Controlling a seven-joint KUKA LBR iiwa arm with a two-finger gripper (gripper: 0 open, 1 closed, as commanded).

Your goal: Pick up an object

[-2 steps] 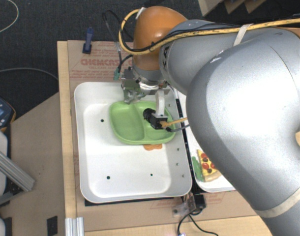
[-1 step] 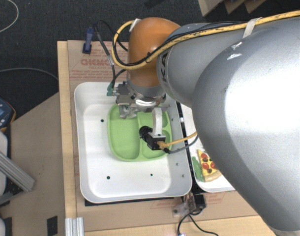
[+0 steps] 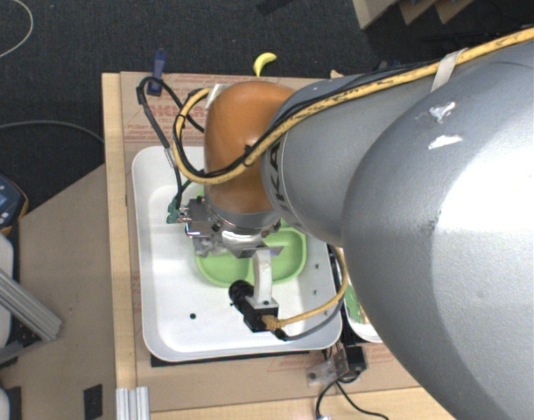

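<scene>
arm (image 3: 425, 191): smooth grey, glossy casing
band (image 3: 236, 147): orange, rounded, just above gripper (image 3: 235, 241)
cable (image 3: 372, 83): yellow, black-flecked, white tie on arm

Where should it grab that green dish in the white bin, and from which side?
Probably the rim, from straight above. The green dish looks shallow and wide, lying flat in the white bin, too broad to span. Its lower-left edge has bare floor beside it; the arm hides its middle.

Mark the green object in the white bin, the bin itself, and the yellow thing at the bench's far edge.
green object (image 3: 209, 268): camera view, its visible left edge.
white bin (image 3: 171, 322): camera view, bare floor near its lower-left corner.
yellow thing (image 3: 264, 61): camera view, its curved top end.
</scene>
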